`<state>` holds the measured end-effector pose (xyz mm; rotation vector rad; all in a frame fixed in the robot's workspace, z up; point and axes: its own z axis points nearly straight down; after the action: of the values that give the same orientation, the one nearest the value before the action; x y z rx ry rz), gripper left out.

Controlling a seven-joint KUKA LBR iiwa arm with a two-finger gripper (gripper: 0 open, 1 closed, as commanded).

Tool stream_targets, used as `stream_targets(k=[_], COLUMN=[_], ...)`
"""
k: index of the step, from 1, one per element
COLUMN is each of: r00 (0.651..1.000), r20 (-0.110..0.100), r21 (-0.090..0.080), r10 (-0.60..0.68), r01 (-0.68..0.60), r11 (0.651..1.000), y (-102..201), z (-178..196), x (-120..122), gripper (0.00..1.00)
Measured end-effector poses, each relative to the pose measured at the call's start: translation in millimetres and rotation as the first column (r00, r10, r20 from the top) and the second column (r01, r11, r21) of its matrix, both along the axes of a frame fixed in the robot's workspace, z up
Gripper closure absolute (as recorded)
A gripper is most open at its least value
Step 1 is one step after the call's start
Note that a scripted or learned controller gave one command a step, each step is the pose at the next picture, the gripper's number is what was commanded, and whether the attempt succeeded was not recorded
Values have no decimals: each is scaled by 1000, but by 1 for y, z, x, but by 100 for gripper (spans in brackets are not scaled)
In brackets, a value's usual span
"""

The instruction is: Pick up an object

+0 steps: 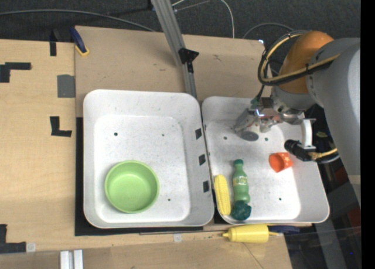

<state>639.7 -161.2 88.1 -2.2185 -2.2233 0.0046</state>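
Two fingers of the gripper (249,128) point down toward the floor of the right bin (304,203), near its upper middle. Their tips are a dark grey blur against the white, and whether they are parted or pressed together cannot be told from this angle. Nothing shows between them.

Behind the fingers sits the gripper's metal body, with a small teal spot on it, and behind that the grey arm (345,98) with its orange band (310,57), coming in from the right. Black and yellow cables loop around the wrist.

Below the gripper, well apart from it, a green bottle (239,181) lies lengthwise on the floor of that bin, its cap toward the gripper. Just left of the bottle lies a yellow corn cob (221,194), close against the bin's left wall. A dark green lump (241,210) touches the bottle's lower end. An orange object (280,162) rests to the right of the bottle, near the bin's right side, beside a black part of the arm's fittings.

A yellow bottle (248,234) lies on its side outside the bin, on the bench just below its lower rim.

In the left bin (140,115), a light green bowl (132,186) stands upright in the lower left corner.

Both bins rest on a tan bench (35,162), and a grey pole (170,21) slants across the top.
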Motion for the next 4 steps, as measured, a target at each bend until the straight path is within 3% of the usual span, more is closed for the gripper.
stream_targets(k=[1, 2, 4], r00=[1000, 1000, 1000], r20=[0, 7, 7], r21=[0, 0, 0], r10=[1, 0, 0], r01=[-1, 0, 0], r11=[1000, 1000, 1000], y=[1, 4, 5], z=[10, 72, 160], x=[0, 6, 10], gripper=[100, 100, 100])
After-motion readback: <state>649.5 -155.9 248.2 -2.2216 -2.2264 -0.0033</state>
